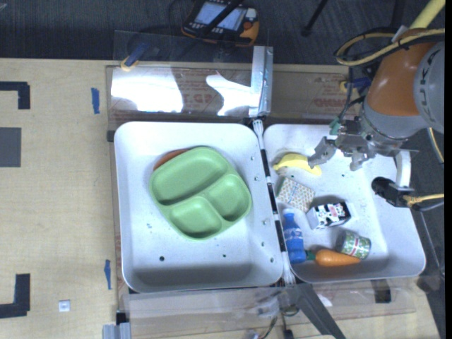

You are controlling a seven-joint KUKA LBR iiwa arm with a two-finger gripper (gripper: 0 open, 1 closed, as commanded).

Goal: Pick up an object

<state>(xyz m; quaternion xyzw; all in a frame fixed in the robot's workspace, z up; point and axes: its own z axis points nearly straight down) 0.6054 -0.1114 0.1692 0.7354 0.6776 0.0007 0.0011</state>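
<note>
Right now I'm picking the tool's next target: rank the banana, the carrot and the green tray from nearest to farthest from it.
Measured from the tool in the camera view:
1. Banana, just left of it, in the right bin's back corner.
2. Carrot, at the right bin's front edge.
3. Green tray, across in the left bin.

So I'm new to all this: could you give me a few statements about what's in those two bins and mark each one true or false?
1. The green divided plate lies in the left bin. True.
2. The carrot lies in the left bin. False: it lies near the front edge of the right bin.
3. The gripper hangs over the right bin, beside the banana. True.
4. The blue bottle stands on the green plate. False: it lies in the right bin, along its left wall.
5. The green can lies next to the carrot. True.
</note>
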